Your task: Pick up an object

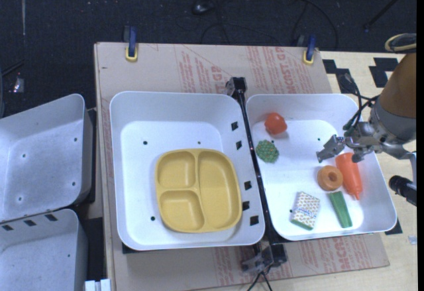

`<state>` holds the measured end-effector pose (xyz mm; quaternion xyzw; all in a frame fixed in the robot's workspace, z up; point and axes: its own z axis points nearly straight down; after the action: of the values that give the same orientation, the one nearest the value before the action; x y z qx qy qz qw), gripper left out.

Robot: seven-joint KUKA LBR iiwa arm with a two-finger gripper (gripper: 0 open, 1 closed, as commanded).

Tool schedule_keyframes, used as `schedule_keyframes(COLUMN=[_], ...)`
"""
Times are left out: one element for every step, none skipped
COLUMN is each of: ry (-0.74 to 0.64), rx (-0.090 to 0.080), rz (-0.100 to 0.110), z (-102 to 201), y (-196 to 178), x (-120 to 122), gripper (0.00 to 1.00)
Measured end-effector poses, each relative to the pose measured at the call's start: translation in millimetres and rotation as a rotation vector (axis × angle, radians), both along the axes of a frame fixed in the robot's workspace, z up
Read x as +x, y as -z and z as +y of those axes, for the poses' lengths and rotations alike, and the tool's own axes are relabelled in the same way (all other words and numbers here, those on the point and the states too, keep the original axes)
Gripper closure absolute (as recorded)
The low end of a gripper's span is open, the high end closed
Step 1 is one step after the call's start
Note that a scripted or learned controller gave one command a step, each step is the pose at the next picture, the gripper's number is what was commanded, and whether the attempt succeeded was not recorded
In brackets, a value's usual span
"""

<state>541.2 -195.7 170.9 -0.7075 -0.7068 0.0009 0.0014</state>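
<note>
**2 bins, pincer over the right one**

2 white bins sat on the tabletop (pixel 165 58). A yellow divided tray (pixel 197 190) filled the left bin (pixel 126 150). The right bin (pixel 298 107) held a carrot (pixel 351 177), patterned packet (pixel 305 209), green stick (pixel 341 209), orange ring (pixel 330 178), tomato (pixel 275 124) and green ball (pixel 267 150). The pincer (pixel 341 147) hovered spread wide, holding nothing, just above the carrot.

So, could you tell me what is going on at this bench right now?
The grey arm reaches in over the right bin, its gripper hovering above the carrot and the orange ring, with nothing visibly held. The bin also holds a tomato, a green broccoli-like piece, a green stick and a small patterned box. In the left bin lies a yellow divided tray.
</note>
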Motion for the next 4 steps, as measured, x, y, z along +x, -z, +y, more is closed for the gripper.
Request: schedule_keyframes(ry=[0.000, 0.000, -0.003, -0.003], rx=[0.000, -0.002, -0.003, -0.004], rz=[0.000, -0.005, -0.007, -0.009], z=[-3.8, -4.0, -6.7, -10.7], y=[44.8, 31.8, -10.8, -54.1], x=[2.9, 4.1, 6.4, 6.5], gripper=[0.00, 1.00, 1.00, 1.00])
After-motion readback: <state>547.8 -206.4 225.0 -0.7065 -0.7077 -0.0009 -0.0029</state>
